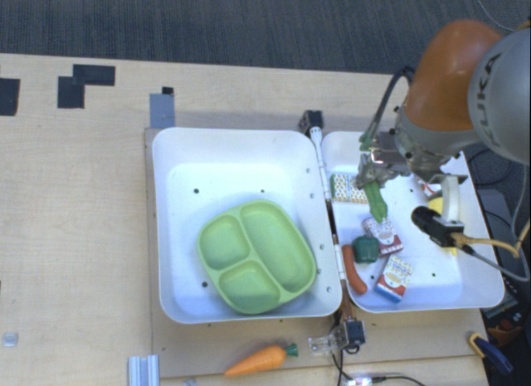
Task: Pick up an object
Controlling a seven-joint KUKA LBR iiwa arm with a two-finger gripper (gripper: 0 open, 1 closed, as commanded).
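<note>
Gripper [372, 178] grips green vegetable [377, 202] above right bin [481, 285].

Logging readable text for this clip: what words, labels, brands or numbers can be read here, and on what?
"KU": partial vertical lettering on the grey arm, cut off at the frame edge.
Small carton in the right bin: printed colours, too blurred to read.
Flat packet beside the divider: dotted pattern, no legible words.
Wrapped packet: print too small to read.
</note>
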